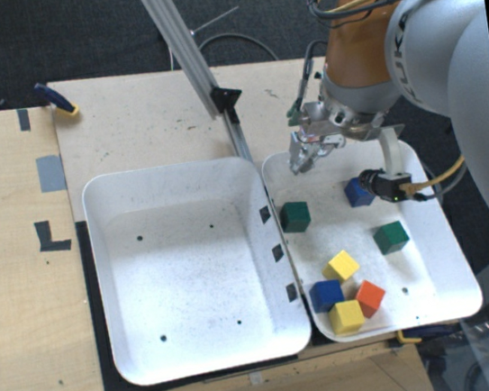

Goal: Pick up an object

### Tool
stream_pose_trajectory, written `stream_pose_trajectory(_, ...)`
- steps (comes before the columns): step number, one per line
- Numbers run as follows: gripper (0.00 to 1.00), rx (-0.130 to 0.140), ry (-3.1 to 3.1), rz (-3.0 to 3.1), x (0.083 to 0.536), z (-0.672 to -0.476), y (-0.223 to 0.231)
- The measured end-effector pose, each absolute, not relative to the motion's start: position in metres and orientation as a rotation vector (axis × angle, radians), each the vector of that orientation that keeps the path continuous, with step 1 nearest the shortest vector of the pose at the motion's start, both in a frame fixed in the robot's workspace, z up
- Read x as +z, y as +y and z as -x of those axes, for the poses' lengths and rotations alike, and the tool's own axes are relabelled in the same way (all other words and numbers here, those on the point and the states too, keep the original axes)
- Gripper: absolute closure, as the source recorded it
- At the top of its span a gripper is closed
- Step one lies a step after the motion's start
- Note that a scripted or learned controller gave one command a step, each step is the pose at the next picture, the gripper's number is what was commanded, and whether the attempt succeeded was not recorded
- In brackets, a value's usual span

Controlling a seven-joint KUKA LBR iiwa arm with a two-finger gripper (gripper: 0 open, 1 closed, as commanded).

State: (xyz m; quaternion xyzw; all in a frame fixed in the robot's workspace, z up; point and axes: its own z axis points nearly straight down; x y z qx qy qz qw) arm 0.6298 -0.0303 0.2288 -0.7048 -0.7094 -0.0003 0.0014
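At the bottom of the frame, the right bin (442, 297) holds a tight cluster: a yellow cube (347, 316) at the front rim, an orange-red cube (370, 296) just beside it to the right, a blue cube (326, 293) touching it from the upper left, and a second yellow cube (342, 265) tilted just above those. Higher and to the right lies a green cube (391, 236), apart from the cluster. Near the bin's left wall, at mid-height of the frame, sits a dark green cube (295, 216) on its own. Another blue cube (359, 191) lies toward the bin's upper right, beside a black fitting on the arm's cable. The left bin (117, 255) fills the centre left. Above the dark green cube, the end effector (302, 163) hangs over the right bin's upper left corner; I cannot tell whether it is apart or together. The grey arm with its orange band fills the upper right. On the tabletop (19, 269), a blue and yellow clamp (57, 98) lies at upper left.
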Motion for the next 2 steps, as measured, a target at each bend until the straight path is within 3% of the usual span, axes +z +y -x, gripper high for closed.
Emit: stream_pose_trajectory(2,1.0,0.003,-2.225,2.212,0.222,-0.584,0.058)
